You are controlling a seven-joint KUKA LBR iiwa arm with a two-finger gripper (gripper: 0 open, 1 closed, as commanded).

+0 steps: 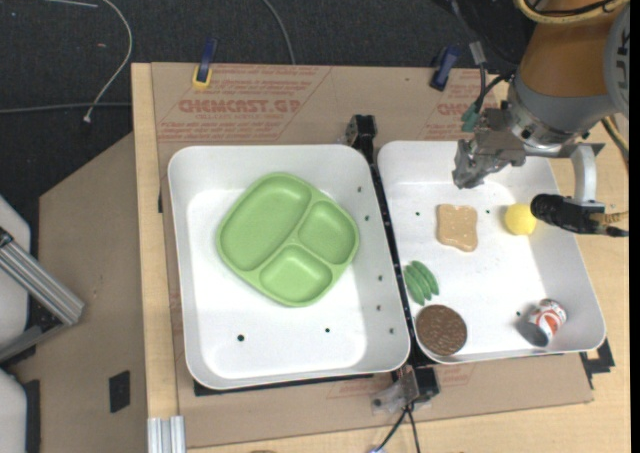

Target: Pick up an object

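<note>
The right bin (570,271) holds a tan slice of toast (458,227), a yellow ball (520,218), a green leafy piece (421,281), a brown round cookie (441,329) and a red and white can (545,320) lying on its side. My gripper (470,174) hangs over the far left part of this bin, just above and behind the toast, and nothing shows between its fingers. In the left bin (200,341) lies a green divided plate (288,237).
Both bins rest on a cardboard sheet (250,101) clipped to the bench with blue clamps (206,62). A black fitting (361,129) sits at the far end of the gap between the bins. Cables (100,11) run across the dark floor behind.
</note>
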